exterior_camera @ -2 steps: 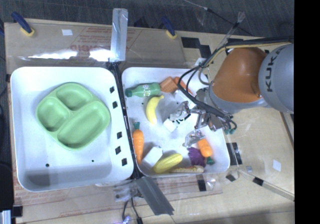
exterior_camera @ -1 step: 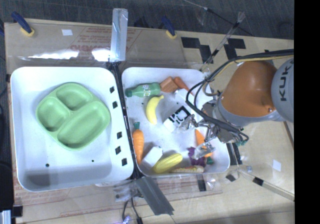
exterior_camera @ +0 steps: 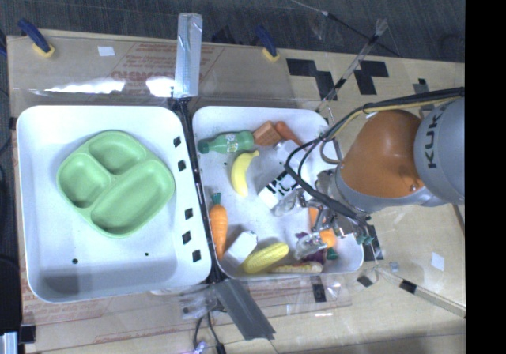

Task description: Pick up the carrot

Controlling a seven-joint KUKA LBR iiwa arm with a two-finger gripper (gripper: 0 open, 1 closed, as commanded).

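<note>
The smooth, tapered orange carrot (exterior_camera: 218,224), green-topped and lying along the right bin's (exterior_camera: 237,117) left wall, is being left well to the left of the gripper (exterior_camera: 316,227), whose finger spread cannot be told, being lowered amid glossy plastic clutter near a curved yellow banana (exterior_camera: 242,171).

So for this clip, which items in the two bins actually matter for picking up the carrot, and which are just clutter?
Matter for the job:
- carrot, by the right bin's left wall
- gripper, low in the right bin, away from the carrot

Just lying about:
- green divided plate in the left bin
- green bottle
- banana
- yellow piece along the near edge
- white block
</note>
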